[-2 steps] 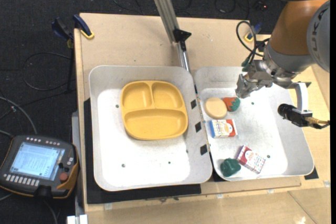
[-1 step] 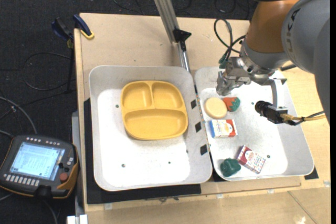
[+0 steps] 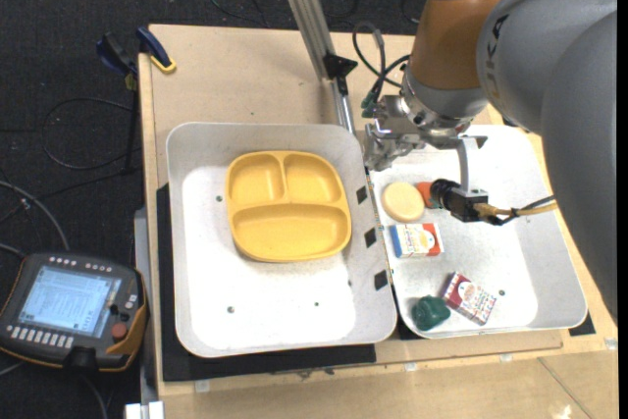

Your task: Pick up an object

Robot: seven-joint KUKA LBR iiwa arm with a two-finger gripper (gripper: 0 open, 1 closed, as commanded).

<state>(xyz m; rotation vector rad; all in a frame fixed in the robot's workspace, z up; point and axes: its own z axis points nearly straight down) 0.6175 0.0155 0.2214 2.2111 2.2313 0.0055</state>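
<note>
Nearest to us, off the bench to the left, we see a handheld control pendant [image 3: 71,306] with a lit screen lying on the dark floor. On the bench [image 3: 235,74] itself sit two shallow white bins side by side. In the near part of the right bin [image 3: 549,299] we find a dark green lump [image 3: 429,312] close to the near rim, and just to its right a small red and white packet [image 3: 468,297] lying tilted. A little farther in lies a small white carton [image 3: 416,239] with red and blue print, flat on the bin floor near the left wall. Just beyond it rests a pale round disc [image 3: 402,201] (cream-coloured, lying flat), and right beside that a small red-orange piece [image 3: 424,189], partly covered by a black fitting on the arm. The left bin [image 3: 196,309] holds a yellow divided plate [image 3: 288,205] with three compartments, resting in its far half. Farther still, the gripper [image 3: 385,150] hangs over the far left corner of the right bin, just beyond the disc; its tip blends into shadow and metal parts, so we cannot tell how it stands, and we see nothing carried in it. Above it rise the orange band [image 3: 461,25] and the grey arm [image 3: 559,64], reaching in from the right. A blue and yellow clamp [image 3: 147,49] sits at the far left corner of the bench.
</note>
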